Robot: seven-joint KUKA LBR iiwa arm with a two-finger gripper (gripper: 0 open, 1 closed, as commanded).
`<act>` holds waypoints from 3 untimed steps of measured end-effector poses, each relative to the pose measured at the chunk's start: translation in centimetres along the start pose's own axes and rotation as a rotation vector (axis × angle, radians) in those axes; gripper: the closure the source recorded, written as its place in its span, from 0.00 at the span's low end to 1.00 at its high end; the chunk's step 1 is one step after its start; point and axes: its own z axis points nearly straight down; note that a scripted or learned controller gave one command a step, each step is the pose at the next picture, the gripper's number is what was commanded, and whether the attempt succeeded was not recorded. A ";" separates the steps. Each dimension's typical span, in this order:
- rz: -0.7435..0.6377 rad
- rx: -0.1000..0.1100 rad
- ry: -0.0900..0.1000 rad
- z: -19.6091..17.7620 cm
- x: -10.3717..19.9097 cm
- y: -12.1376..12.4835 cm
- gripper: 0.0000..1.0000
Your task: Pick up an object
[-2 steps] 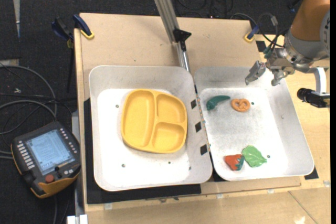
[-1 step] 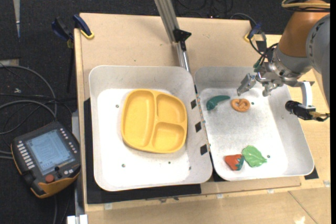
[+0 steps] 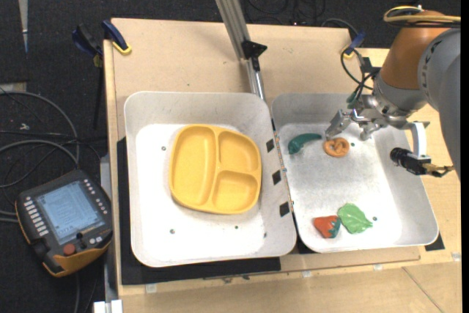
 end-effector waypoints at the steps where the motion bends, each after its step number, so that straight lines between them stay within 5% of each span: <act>1: -0.001 -0.006 -0.001 -1.3 0.0 0.1 1.00; 3: 0.000 -0.012 -0.003 -12.2 0.2 0.5 1.00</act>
